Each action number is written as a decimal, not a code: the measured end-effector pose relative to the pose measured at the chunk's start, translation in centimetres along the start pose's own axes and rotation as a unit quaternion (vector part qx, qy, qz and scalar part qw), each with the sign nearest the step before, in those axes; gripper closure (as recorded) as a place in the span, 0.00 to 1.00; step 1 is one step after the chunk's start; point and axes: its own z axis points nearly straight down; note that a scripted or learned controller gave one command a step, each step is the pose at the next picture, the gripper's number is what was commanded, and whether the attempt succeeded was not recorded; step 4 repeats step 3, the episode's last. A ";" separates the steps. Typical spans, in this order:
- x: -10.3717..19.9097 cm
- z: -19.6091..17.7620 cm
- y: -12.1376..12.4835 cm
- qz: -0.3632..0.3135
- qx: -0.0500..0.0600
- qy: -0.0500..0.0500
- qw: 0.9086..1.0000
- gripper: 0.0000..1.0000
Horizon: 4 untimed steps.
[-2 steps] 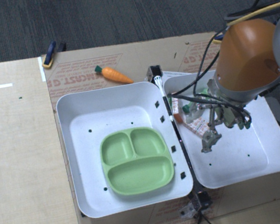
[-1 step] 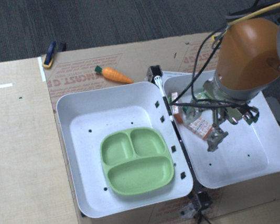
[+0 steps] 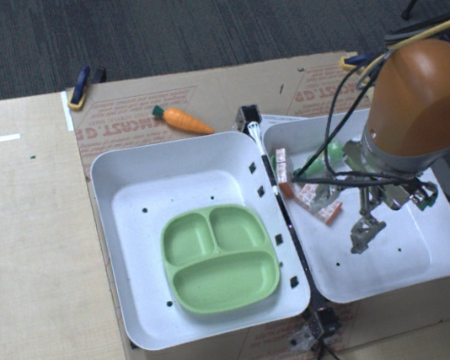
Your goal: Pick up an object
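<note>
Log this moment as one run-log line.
arm: over right bin | gripper: above bin floor, nothing seen held | left bin: green tray

Arm (image 3: 422,103): big orange dome band, grey collar below, black cables and one yellow cable, small metal fingers (image 3: 368,229).

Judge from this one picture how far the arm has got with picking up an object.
Done: the arm has reached over the right bin. In hand: the gripper hangs above that bin's floor, beside a cluster of small packets; nothing visibly sits between its fingers. Left: grasping and lifting. The green divided plate lies in the left bin.
</note>
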 end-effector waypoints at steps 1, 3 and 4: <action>-3.8 0.0 0.7 -0.087 0.000 -0.001 0.996 0.00; -2.3 6.6 -4.7 -0.322 -0.001 -0.002 0.947 1.00; -2.3 6.6 -4.7 -0.322 -0.001 -0.002 0.947 1.00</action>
